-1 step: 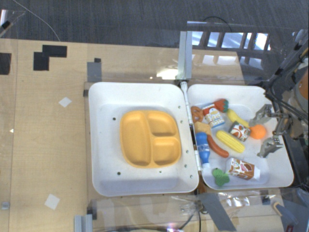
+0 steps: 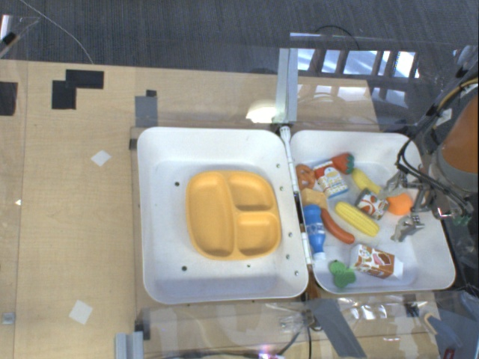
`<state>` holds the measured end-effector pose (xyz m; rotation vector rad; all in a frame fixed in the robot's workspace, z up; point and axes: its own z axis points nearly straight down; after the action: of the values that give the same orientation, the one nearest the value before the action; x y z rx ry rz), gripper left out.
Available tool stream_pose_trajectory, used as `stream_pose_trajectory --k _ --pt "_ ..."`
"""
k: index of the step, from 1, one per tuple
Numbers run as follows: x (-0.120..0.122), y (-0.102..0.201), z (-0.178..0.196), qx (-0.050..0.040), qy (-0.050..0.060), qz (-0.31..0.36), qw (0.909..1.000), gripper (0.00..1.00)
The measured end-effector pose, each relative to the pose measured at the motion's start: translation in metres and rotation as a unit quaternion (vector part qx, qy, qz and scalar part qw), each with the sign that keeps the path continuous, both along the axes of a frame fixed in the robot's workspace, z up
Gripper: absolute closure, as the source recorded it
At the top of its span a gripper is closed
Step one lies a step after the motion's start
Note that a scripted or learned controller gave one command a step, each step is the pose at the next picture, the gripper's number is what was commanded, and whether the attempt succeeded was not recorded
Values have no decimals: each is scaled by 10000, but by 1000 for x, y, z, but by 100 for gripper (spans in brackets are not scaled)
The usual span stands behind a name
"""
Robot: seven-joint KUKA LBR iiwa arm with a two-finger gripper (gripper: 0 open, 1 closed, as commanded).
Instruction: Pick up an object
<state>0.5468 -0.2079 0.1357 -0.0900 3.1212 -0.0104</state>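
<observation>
A: What is the setting, biggest things first?

B: A pale wooden table with black patches toward its far left corner, and dark grey carpet beyond it. Take the yellow divided tray as the landmark: it lies in the middle of the left bin, the only thing in there.

A: And to the right of the tray?

B: The right bin, touching the left one along a shared edge. It holds a heap of toy food. Nearest the tray is a blue bottle, and just past it a red sausage and a yellow corn cob. Further from the tray, toward the bin's far side, sit a carrot-topped packet and a small banana. Toward the near side lie a brown and white carton and a green broccoli piece.

A: The arm?

B: It comes in from the right, well away from the tray. The gripper hangs over the right bin's right part, with an orange ball-like object right at its metal fingers. Whether they are wide, narrow or gripping that object, I cannot tell.
</observation>
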Motion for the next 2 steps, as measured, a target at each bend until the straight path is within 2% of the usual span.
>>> stream_pose_trajectory --k 1,2 --pt "78 4 -47 39 21 -1228 9924 0" --pt "112 71 -36 71 39 -2550 9669 0"
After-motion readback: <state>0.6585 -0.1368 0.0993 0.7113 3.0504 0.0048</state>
